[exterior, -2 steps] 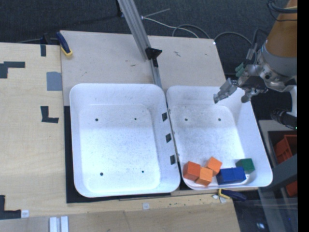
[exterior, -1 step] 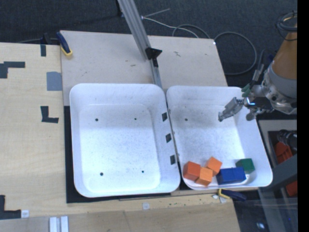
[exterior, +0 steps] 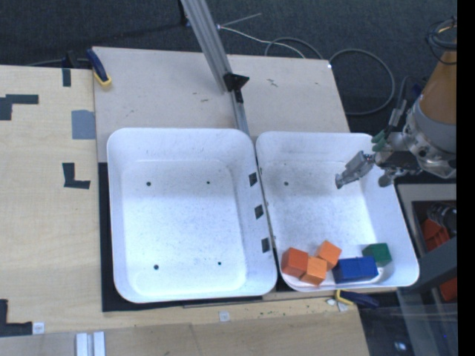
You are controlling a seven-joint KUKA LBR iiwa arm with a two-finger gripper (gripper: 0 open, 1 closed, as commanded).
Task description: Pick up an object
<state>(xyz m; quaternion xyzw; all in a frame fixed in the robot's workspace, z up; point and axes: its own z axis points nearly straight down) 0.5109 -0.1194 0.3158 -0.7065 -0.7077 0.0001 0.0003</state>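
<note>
In the right bin (exterior: 312, 150), several blocks cluster at the front edge: an orange cube (exterior: 295, 261), a second orange cube (exterior: 329, 252), a third orange piece (exterior: 315, 271), a blue block (exterior: 355, 270) and a green block (exterior: 379, 254). My gripper (exterior: 369, 174) hangs over the right bin's far right part, well behind the blocks. It is open, with nothing between its fingers (exterior: 350, 173). The grey arm with its orange band (exterior: 444, 87) comes in from the right.
The left bin (exterior: 178, 143) lies beside the right one, with a shared ridge between them. A slanted metal rail (exterior: 211, 39) crosses behind the bins. Cables (exterior: 356, 58) lie on the dark floor at the back right. A blue and yellow clamp (exterior: 99, 68) sits at the board's back left.
</note>
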